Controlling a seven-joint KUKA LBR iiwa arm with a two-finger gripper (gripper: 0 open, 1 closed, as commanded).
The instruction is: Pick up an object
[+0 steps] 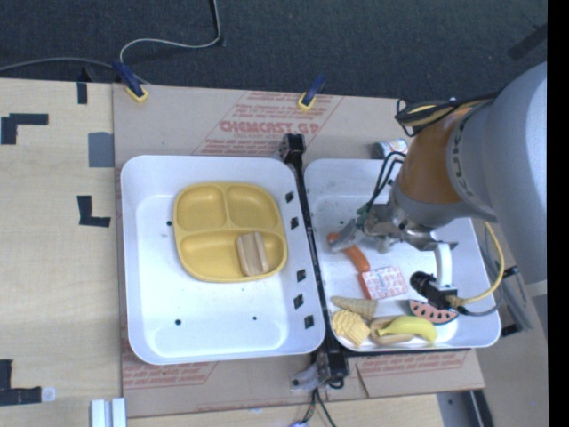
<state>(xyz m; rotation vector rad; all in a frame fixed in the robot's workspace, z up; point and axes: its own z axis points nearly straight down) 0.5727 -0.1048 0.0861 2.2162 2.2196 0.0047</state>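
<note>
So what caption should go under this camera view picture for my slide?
Robot arm reaching over the right bin of toy food, with a yellow divided plate in the left bin.

The arm point(498, 149) runs off the right edge, and its wrist covers part of the right bin point(333, 181). The gripper point(351, 237) is too small and blurred to read. The watermelon slice point(433, 310) lies partly under a black cable.

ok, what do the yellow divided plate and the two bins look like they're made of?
Yellow divided plate: likely moulded plastic, matte, one even colour with soft rounded dividers. Left bin and right bin: probably thin white plastic, smooth and slightly glossy, with rounded corners and rolled rims. Can't confirm either from the look alone.
</note>
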